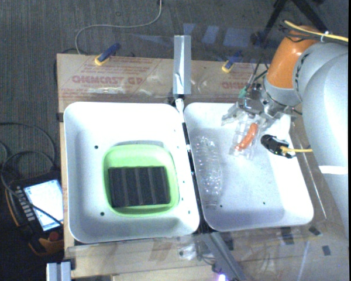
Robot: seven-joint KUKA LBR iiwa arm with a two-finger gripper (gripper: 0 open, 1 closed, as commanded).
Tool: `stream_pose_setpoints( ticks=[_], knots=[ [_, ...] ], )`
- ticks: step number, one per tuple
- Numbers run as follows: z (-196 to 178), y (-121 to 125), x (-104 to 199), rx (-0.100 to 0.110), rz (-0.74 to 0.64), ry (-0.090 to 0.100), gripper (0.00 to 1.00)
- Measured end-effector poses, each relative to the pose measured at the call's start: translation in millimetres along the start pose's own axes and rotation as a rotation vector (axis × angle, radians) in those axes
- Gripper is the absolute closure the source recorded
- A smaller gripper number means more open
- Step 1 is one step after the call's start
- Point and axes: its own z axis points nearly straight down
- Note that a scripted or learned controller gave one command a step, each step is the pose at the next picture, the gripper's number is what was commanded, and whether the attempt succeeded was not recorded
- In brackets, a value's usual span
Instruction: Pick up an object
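Orange object (250,136), small and elongated, shows between the clear fingers (231,117) of the tool (244,134) over the upper part of the right bin (292,212). It lies tilted, its upper end toward the wrist and its lower end toward the bin's middle. The tool's two translucent fingers stand close on either side of it, so the tool looks closed on the orange object; whether the object is lifted off the bin floor or touching it cannot be told from this slanted view. The grey arm (330,98) with its orange band (288,54) comes in from the right, above the bin's far right corner. Just beside the tool, to its right, a black piece with a yellow cable (278,146) hangs from the wrist. A clear crumpled plastic bottle (209,163) lies along the left side of the same bin, apart from the tool and below it in the picture. In the left bin (82,122) sits a green tray with a dark ribbed inside (139,180), well apart from the tool. Both bins rest side by side on the table (117,81).
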Motion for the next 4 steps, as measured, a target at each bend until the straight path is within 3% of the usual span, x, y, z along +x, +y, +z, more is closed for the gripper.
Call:
stream_pose_setpoints(
  ticks=[1,2,3,4],
  knots=[
    [-80.8,-11.3,14.9,0.002,-0.064,0.002,1.0],
    [1.4,-1.4,4.0,0.001,0.084,0.004,1.0],
    [-75.6,-21.9,84.9,0.002,-0.019,0.003,1.0],
    [-82.9,-22.8,85.4,0.007,-0.02,0.003,1.0]
  ],
)
